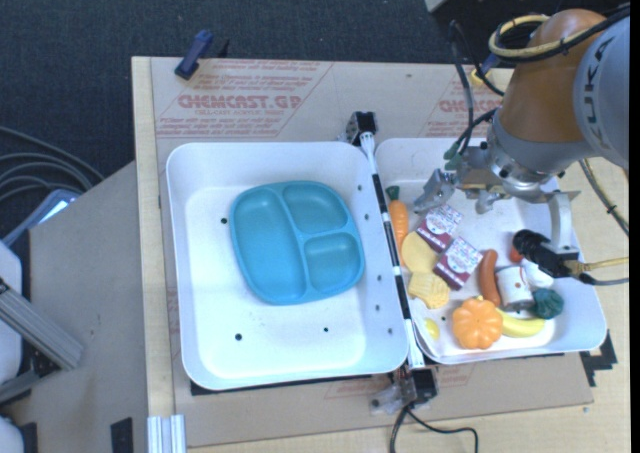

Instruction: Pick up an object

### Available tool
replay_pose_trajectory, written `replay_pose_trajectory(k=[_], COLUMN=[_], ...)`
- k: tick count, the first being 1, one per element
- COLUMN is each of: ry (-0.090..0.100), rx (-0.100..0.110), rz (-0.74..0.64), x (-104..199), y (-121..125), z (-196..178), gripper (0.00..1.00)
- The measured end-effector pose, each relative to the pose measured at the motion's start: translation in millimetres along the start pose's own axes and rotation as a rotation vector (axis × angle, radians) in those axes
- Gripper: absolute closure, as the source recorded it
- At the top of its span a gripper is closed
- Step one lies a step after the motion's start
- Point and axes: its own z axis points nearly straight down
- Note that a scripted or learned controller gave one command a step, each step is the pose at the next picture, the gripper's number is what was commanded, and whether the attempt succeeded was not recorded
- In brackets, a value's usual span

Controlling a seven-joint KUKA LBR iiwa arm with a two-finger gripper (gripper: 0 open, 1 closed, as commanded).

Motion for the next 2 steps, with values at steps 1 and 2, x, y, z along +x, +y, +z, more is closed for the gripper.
replay_pose_trajectory(k=[1,2], ry=[-0.002,0.000], rx=[-0.003,-0.003], rz=[0.001,0.001], x=[-35.6,-34.9], y=[19.0,19.4], z=[100.1,90.2], gripper=[0.00,1.00])
